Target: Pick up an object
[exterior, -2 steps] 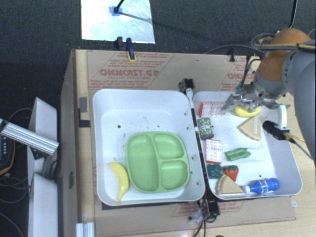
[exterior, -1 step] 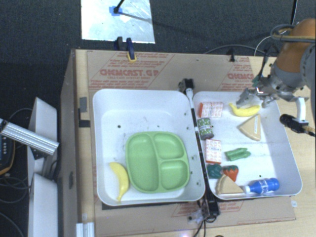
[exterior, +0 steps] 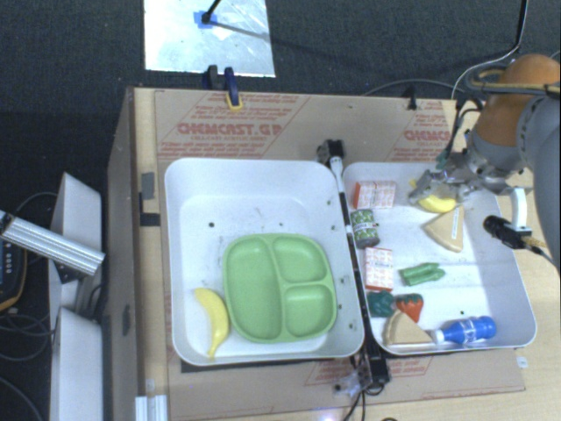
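Note:
The arm comes in from the upper right, and its gripper hangs low over the back of the right bin. Directly under it, touching or nearly touching, lies a small yellow object. A tan wedge sits just in front of that. The right bin also holds a red-and-white box, a dark can, a pink box, a green pod, a teal piece, a red strawberry, another wedge and a blue bottle.
The left bin holds a green divided plate and a banana at its front left. A black divider clip sits where the two bins meet at the back. Cables run along the right bin's far edge.

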`<state>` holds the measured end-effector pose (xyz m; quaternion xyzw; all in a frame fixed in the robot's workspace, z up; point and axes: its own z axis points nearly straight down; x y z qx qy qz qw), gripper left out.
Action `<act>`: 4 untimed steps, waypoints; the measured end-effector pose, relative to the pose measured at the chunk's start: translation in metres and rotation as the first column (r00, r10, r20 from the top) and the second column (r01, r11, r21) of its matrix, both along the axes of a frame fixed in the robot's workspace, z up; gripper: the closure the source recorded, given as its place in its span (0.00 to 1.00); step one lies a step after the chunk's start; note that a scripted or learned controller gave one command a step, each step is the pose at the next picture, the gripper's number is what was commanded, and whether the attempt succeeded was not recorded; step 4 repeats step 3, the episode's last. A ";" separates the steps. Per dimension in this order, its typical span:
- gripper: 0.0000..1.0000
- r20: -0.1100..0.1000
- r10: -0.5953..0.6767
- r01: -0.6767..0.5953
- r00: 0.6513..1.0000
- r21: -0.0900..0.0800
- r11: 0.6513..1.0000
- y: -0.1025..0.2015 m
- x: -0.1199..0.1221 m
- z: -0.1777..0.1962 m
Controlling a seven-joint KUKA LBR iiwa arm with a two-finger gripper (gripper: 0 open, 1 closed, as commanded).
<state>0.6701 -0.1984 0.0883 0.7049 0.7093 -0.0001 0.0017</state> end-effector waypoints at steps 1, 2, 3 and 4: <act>1.00 0.004 0.004 -0.004 1.000 -0.002 1.000 0.000 0.001 0.012; 1.00 0.004 0.000 0.000 1.000 0.003 1.000 0.064 0.000 0.080; 1.00 0.002 -0.001 0.001 1.000 0.004 1.000 0.187 -0.018 0.153; 1.00 0.002 -0.001 0.001 1.000 0.004 1.000 0.187 -0.018 0.153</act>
